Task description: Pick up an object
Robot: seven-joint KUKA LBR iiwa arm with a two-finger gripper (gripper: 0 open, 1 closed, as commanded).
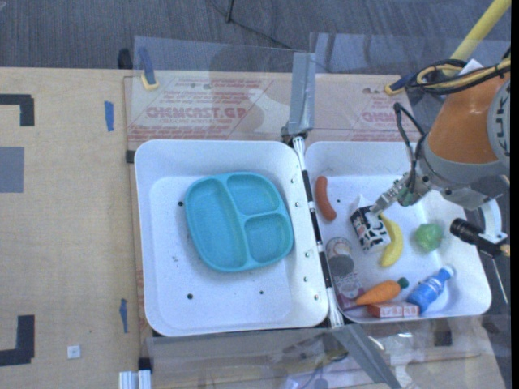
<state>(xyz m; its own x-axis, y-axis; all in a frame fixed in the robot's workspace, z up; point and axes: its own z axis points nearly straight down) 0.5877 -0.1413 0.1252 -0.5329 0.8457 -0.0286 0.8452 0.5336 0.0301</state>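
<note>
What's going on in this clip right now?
A grey KUKA arm with an orange band reaches in from the right over the right-hand bin. Its gripper sits low, right by the black-and-white carton and the top of the banana; whether it holds anything can't be told. Also in that bin lie a sausage, a carrot, a blue bottle and a green item. The left bin holds a turquoise divided tray.
</note>
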